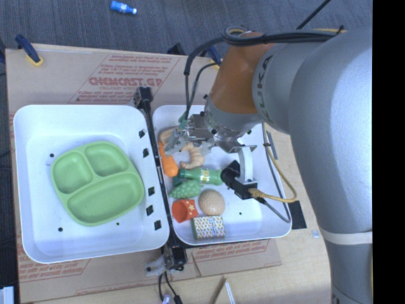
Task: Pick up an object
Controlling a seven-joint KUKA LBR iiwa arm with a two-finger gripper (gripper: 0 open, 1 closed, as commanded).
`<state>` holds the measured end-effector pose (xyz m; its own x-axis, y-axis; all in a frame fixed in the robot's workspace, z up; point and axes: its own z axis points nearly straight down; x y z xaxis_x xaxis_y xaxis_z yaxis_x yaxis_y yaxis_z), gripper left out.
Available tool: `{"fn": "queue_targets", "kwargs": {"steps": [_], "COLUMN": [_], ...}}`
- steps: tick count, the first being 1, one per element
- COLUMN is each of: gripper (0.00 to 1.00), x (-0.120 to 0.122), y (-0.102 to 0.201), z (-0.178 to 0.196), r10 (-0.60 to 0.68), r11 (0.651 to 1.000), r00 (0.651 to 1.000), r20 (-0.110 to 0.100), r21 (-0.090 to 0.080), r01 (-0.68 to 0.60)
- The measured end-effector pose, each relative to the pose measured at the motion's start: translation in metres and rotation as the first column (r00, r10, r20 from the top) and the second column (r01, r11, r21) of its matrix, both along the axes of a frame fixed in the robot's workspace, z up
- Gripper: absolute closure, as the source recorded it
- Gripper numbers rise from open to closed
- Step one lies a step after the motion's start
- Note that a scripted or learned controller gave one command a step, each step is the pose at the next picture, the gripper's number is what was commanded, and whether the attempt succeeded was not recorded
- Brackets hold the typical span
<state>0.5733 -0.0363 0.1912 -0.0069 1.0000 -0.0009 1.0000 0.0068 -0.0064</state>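
1. The grey arm with the orange band (243,75) reaches in from the right, and its gripper (193,135) is low in the far left part of the right white bin (269,227).
2. Whether the fingers are open or closed cannot be told; metal parts and cables clutter that spot, and nothing can be seen held between them.
3. Directly under and touching the gripper area lies a pale beige curved toy (190,154), close to the bin's left wall.
4. Just beside it, against the same wall, is an orange carrot-like toy (169,165).
5. Nearer the bin's middle lies a green plastic vegetable toy (197,177), lengthwise across the bin.
6. Toward the near edge sit a red toy piece (182,209), a tan egg-shaped object (212,202) and a small patterned woven block (209,227), close together.
7. The left white bin (31,233) holds a light green divided plate (97,182).
8. Both bins rest on brown cardboard (126,75) over the bench.
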Motion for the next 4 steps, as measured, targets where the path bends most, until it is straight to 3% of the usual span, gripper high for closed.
{"fn": "queue_targets", "kwargs": {"steps": [1,2,3,4], "gripper": [0.0,0.0,0.0,0.0], "x": [-0.017,-0.006,0.001,-0.015], "y": [0.004,0.018,0.009,-0.002], "z": [0.0,0.0,0.0,0.0], "r10": [-0.002,0.001,-0.001,0.0], "r11": [1.0,1.0,1.0,1.0], "r00": [1.0,1.0,1.0,1.0], "r20": [0.0,0.003,0.003,0.0], "r21": [0.001,0.0,0.001,0.0], "r01": [0.002,-0.001,0.001,0.0]}}
